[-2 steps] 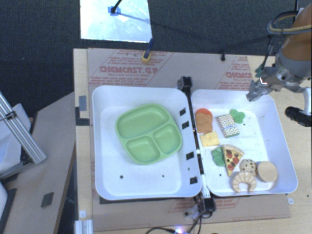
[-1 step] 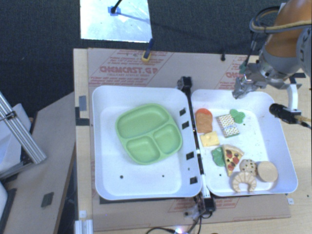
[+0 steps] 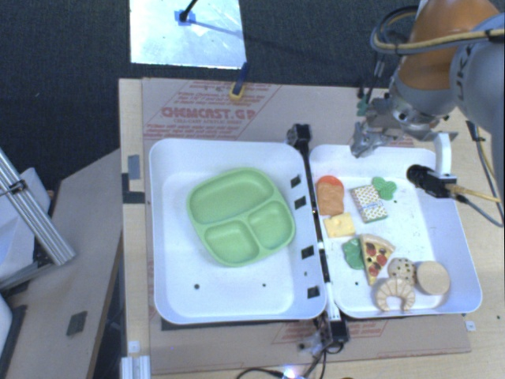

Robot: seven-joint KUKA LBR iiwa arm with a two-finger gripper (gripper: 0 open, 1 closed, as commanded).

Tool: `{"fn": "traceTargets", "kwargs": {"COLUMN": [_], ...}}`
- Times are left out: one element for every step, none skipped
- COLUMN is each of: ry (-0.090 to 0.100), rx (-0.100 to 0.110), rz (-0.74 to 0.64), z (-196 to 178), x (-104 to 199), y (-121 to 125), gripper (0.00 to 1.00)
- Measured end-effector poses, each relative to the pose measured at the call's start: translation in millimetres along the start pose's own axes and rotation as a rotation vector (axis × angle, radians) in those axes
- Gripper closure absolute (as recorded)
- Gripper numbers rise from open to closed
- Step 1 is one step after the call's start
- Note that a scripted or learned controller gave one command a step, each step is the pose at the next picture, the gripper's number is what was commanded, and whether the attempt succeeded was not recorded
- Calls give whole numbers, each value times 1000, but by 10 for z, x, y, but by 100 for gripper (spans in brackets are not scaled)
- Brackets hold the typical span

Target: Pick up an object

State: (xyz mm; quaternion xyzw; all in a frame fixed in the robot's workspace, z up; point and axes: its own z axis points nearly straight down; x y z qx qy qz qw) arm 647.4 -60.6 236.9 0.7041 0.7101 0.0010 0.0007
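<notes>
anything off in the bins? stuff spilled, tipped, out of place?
Nothing stands out. The green tray lies flat in the left bin; the toy foods, pizza slice and croissant among them, all lie inside the right bin. The gripper hangs over its far edge.

Bench [image 3: 197, 105]: bears two bins side by side.
Left bin [image 3: 170, 212]: holds a sectioned tray [image 3: 241, 214] near its middle.
Right bin [image 3: 454, 243]: holds toy foods.
- Bread slice [image 3: 330, 194] at the far left, just beside the divider [image 3: 312, 219].
- Cracker [image 3: 368, 202] to its right, touching a leafy piece [image 3: 384, 187] behind it.
- Cheese wedge [image 3: 340, 225] in front of the bread slice.
- Pizza slice [image 3: 375, 255] in front of the cracker, a leaf piece [image 3: 352, 253] at its left.
- Cookie [image 3: 401, 269], round disc [image 3: 432, 278] and croissant [image 3: 394, 293] clustered at the near right corner.
Gripper [image 3: 364, 142]: over the far edge of the right bin, behind the bread slice.
</notes>
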Motion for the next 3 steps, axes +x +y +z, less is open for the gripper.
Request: {"fn": "traceTargets", "kwargs": {"ry": [2,0,0], "rx": [1,1,0], "rz": [-2,2,7], "z": [50,195,16], "x": [577,729,675], "y": [-31,-94,-156], "gripper": [100,100,100]}}
